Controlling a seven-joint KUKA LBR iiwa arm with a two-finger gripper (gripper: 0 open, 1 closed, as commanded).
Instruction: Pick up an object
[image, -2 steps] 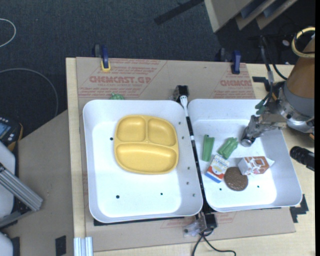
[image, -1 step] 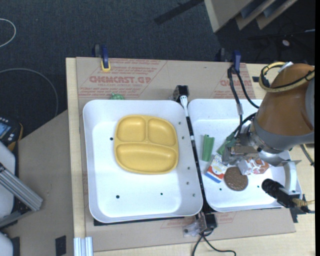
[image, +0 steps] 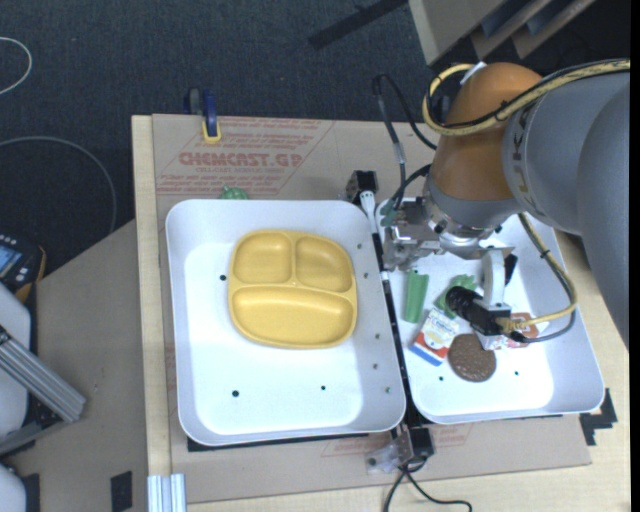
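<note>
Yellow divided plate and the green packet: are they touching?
Apart. The camera view shows the yellow divided plate in the left bin and the green packet in the right bin, both rims between them.

The arm (image: 560, 130) is running out of the picture at the 3 o'clock edge, and its wrist is covering the 12 o'clock part of the right bin (image: 560, 385). The small things under it, a green piece (image: 415, 297), a brown disc (image: 471, 358) and a packet (image: 436, 335), are too small to identify.
</note>
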